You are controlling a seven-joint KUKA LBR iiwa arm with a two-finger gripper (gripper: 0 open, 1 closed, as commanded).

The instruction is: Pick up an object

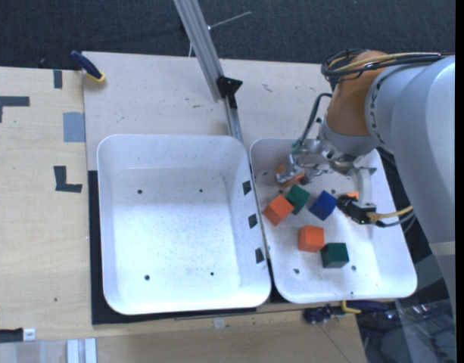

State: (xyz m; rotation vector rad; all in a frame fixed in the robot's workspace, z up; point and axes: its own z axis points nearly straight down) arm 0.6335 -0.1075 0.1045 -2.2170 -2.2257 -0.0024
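Observation:
The right bin (390,282) holds several blocks. An orange block (278,209), a green block (298,198) and a blue block (322,204) cluster near its middle. A second orange block (311,238) and a dark green block (335,255) lie nearer the front. My gripper (294,169) is low over the bin's back left part, just behind the green block. A small orange piece (289,178) shows right at its tip; whether it is held is unclear.
The left bin (110,203) sits beside the right one, sharing a divider edge. A slanted metal post (203,44) rises behind the bins. A black cable (362,210) trails from the wrist over the right bin. A blue-and-yellow tool (88,66) lies far left.

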